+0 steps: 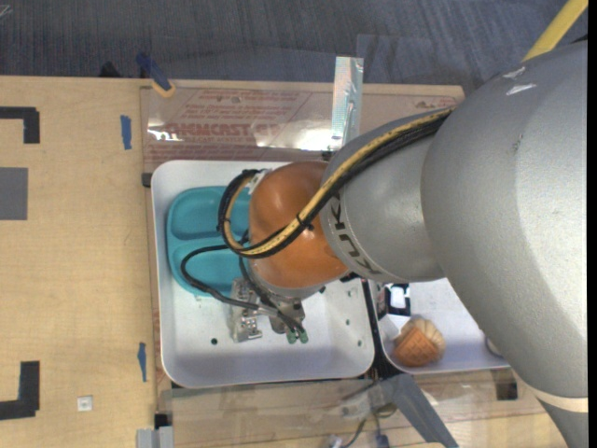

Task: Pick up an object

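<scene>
Over the left white bin [168,343] hangs the grey arm [485,185], its orange band [289,227] directly above the gripper [270,325], which is low over the bin floor. Whether its fingers are spread or pressed together cannot be told; nothing shows between them. Inside this bin a teal tray-like object [201,231] lies against the left wall, partly under the wrist and black cables [224,217], its long axis running from the far side toward the near side. Beside it, the right bin [438,367] holds a tan, rounded ribbed object [417,342] near its left wall, just clear of the arm. Beyond both bins a clear plastic sheet [252,129] lies on the wooden bench [75,250].
</scene>
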Controlling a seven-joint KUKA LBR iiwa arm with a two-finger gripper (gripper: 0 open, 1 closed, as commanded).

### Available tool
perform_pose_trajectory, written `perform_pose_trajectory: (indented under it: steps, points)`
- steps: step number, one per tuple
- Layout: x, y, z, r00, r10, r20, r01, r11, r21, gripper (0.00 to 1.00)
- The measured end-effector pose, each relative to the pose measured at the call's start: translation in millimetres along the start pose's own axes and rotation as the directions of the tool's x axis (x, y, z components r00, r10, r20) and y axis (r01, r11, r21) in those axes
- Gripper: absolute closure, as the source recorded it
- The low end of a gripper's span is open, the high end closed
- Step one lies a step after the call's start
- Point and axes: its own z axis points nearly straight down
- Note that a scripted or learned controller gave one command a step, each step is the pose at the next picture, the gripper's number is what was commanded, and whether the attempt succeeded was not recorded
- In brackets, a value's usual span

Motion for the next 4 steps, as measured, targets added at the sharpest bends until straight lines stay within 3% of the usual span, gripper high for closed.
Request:
perform_pose_trajectory:
  steps: [1,2,3,4]
  points:
    - [-18,21,-99,0.947,0.322,0.001,-0.322,0.947,0.001,1.0]
    - [-1,20,-10,0.738,0.675,-0.006,-0.675,0.738,0.012,1.0]
    - [-61,17,-79,0.514,0.858,0.002,-0.858,0.514,0.003,1.0]
    - [-52,0,-1,0.007,1.0,-0.003,-1.0,0.007,-0.006,1.0]
